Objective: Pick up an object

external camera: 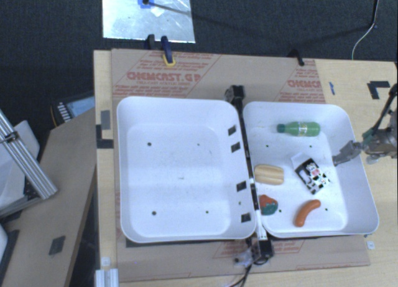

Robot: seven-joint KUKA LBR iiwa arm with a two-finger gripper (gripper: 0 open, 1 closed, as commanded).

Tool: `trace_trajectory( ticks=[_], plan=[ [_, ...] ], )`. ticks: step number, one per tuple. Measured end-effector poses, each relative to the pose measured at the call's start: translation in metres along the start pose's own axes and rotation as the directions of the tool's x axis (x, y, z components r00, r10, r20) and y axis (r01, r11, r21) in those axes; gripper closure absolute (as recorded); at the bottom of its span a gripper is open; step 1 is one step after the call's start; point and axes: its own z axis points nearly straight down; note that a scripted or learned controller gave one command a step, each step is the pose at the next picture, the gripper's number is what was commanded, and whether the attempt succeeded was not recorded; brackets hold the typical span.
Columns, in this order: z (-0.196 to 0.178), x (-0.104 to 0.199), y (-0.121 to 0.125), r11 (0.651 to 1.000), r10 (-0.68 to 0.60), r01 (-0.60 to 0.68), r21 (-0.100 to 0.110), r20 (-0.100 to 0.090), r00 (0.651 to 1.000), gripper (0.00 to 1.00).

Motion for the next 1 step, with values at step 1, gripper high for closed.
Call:
trace_trajectory(
  ticks=[1],
  plan=[
    [-0.0022,0.0005,-0.002,1.0,-0.001,0.001,0.011,-0.004,1.0,1.0]
  ],
)
